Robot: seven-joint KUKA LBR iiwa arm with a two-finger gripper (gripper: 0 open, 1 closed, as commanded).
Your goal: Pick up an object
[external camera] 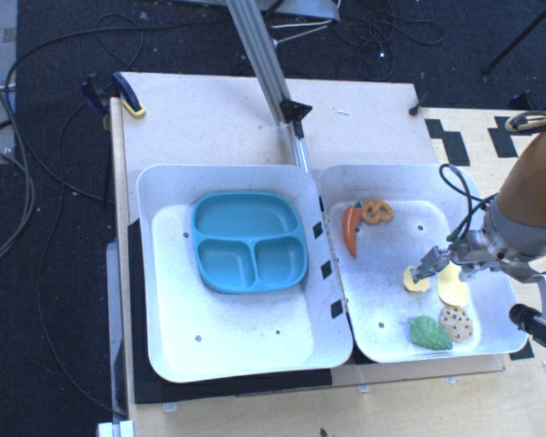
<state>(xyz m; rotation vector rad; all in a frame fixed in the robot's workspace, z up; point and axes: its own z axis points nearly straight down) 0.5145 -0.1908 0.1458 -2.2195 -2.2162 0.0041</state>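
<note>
Bench point(218, 116): pale, bearing two shallow white bins side by side.

Left bin point(164, 335): holding a blue divided plate point(250, 241) with three compartments, set toward the far half of the bin, flat, nothing seen in the compartments.

Right bin point(391, 344): holding six small toy foods.
- Red-orange carrot-like piece point(350, 230), far left part of the bin, lying lengthwise near to far.
- Pretzel point(377, 211), just right of the carrot-like piece's far end, close beside it; contact not clear.
- Yellow piece point(417, 280), mid-bin toward the right, lying flat on the floor.
- Pale yellow slice point(452, 289), just right of the yellow piece.
- Cookie point(456, 321), near side of the pale slice, appearing to touch it.
- Green leafy piece point(429, 333), near right area, just left of the cookie and overlapping its edge.

Arm point(528, 198): reaching in from the right, over the right edge of the right bin.

Gripper point(434, 264): low over the bin, directly at the far right edge of the yellow piece, between it and the pale slice. Spread or pressed together: cannot tell at this sharpness. Nothing seen lifted; yellow piece flat on the bin floor.

Also noted: slanted metal pole point(259, 44) running from the far side down to the junction of the bins; yellow-handled clamp point(127, 98) at the bench's far left corner; cables point(45, 171) on the dark floor to the left.
</note>
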